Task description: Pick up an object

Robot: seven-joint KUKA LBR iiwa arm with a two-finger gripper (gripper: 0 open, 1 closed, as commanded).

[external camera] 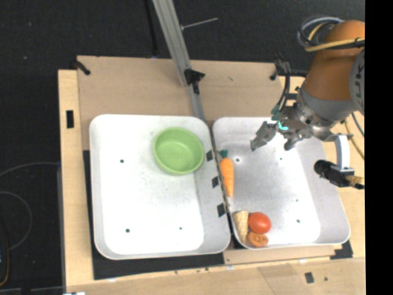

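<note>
Below and left of the gripper (276, 138), whose spread, empty fingers hover over the right bin (307, 217), a carrot (226, 175) lies along the bin's left wall, seemingly awaiting pickup.

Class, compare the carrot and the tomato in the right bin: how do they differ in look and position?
The carrot is long, tapered and orange; the tomato is round and red. The carrot lies lengthwise along the bin's left wall, about midway; the tomato sits near the front left corner, among other small food pieces. Both rest in the right bin, apart from the gripper.
</note>
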